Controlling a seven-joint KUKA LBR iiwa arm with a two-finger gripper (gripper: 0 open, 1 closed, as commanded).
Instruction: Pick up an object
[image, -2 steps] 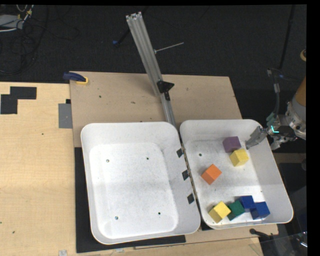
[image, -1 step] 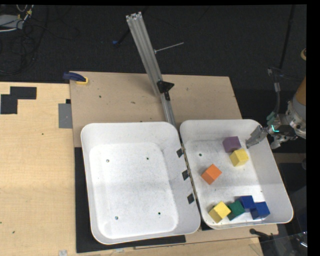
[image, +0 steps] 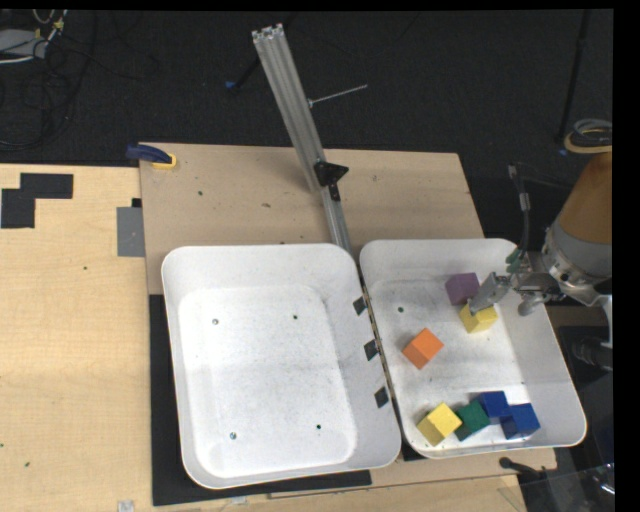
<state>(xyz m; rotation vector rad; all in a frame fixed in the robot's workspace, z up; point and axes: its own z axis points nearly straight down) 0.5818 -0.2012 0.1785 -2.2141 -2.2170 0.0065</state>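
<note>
Yellow cube (image: 480, 319) beside purple cube (image: 462, 288) (touching unclear).

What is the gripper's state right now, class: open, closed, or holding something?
Gripper: cannot be told. It sits in the right bin, right over the small yellow block beside the purple block.
</note>
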